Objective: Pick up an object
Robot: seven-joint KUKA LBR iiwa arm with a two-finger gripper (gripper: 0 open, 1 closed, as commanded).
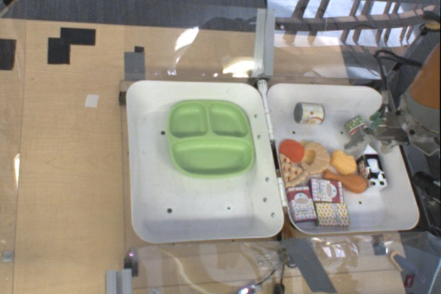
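My gripper (370, 136) hangs over the right side of the right bin (400, 217), with the grey arm and its orange band coming in from the right edge. It sits just above a black-and-white cow-patterned item (374, 173) and beside a small green-and-white item (354, 124). Also in this bin are a small can (309, 113) lying on its side, a red tomato slice (291, 149), a tan cookie (316, 156), a yellow-orange piece (343, 162), an orange sausage-like piece (349, 182), a pizza slice (293, 173) and small boxes (326, 191).
The left bin (148, 217) holds a green divided plate (210, 138). A metal divider post (262, 45) stands behind the seam between the bins. Cables and a metal rack (351, 17) lie behind the right bin.
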